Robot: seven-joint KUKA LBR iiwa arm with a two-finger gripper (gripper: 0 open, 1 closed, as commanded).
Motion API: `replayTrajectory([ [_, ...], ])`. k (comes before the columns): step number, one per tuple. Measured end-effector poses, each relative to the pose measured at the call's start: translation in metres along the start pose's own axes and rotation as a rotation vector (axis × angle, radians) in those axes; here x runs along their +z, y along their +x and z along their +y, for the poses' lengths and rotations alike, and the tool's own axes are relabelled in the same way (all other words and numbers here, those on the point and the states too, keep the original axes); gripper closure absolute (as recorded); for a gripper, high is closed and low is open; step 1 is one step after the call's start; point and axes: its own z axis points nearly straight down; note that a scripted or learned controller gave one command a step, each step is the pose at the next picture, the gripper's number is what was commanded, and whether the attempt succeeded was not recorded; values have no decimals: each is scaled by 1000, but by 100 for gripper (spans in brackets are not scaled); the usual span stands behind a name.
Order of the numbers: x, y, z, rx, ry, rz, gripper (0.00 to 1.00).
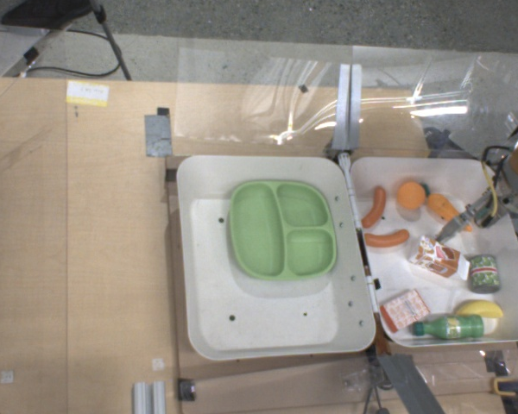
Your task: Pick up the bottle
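Note:
The bottle (449, 327) is green with a pale label and lies on its side along the front wall of the right bin (388, 270), its cap pointing left. A yellow lemon (483, 310) touches it from behind. My gripper (451, 228) reaches in from the right edge and hangs over the middle of the right bin, just above a small printed carton (438, 259). It is well behind the bottle and apart from it. Nothing shows between its tips.
The right bin also holds two sausages (386, 239), an orange (411, 195), a carrot (443, 206), a green can (483, 272) and a red box (405, 309) beside the bottle's cap. A green divided plate (283, 228) rests in the left bin (203, 257).

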Motion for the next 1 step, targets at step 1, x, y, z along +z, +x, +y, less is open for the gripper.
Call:
replayTrajectory([
  [1,-14,-2,2,-2,-6,-8,100],
])
